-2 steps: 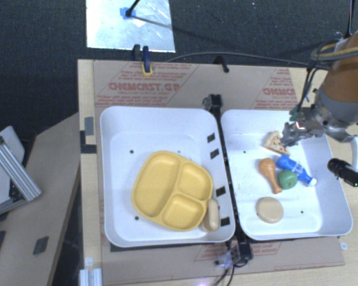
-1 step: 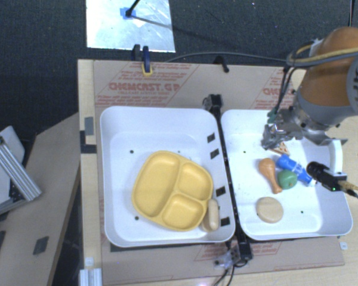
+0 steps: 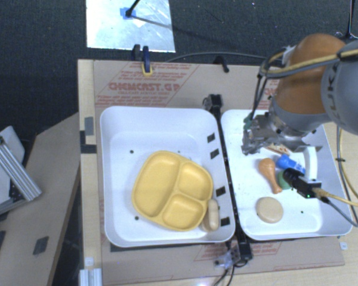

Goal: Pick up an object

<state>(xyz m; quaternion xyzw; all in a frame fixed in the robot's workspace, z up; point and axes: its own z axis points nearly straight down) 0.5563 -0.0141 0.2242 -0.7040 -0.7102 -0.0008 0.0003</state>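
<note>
From my seat at the remote station I saw the arm (image 3: 313, 76) reaching in from the right of the frame, its orange band bulging over the upper part of the right bin (image 3: 250, 216). The gripper (image 3: 255, 140) hung low over the upper left area of that bin, close to the divider between the two bins. I could not tell how it was set, because the wrist housing and cables hid that part.

Just below and to the right of the gripper lay a tan toy drumstick (image 3: 270, 173), pointing down toward the lower right. Touching its right side was a small cluster: something blue (image 3: 290, 162) and something green (image 3: 283, 180), too jumbled for me to name. A round beige disc (image 3: 269, 210) sat near the lower middle of the right bin, apart from the drumstick.

In the left bin (image 3: 116, 159) a yellow divided plate (image 3: 173, 189) lay tilted toward the lower right corner, and a small pale bread roll (image 3: 212, 214) rested against its lower right edge.
</note>
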